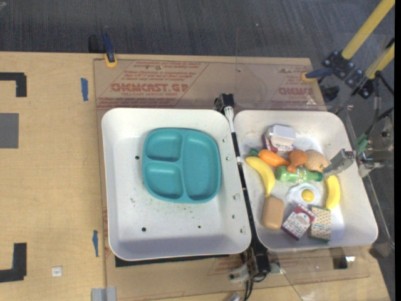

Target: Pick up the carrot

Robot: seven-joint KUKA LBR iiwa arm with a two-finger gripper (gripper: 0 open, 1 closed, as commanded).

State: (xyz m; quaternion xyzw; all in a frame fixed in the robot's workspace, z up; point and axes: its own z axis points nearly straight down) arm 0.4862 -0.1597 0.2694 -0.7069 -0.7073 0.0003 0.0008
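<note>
on the bench's right-hand white bin (366, 221), the carrot (274, 158) lies left of my gripper (341, 161) at the right rim, its long axis roughly level across the frame; whether my grip is open i cannot tell.

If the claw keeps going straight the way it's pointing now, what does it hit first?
The claw comes in from the right edge of the right bin, aimed left. First in line looks like the brown, potato-like piece, with the carrot farther left beyond it. Height is unclear, so it might pass above.
</note>
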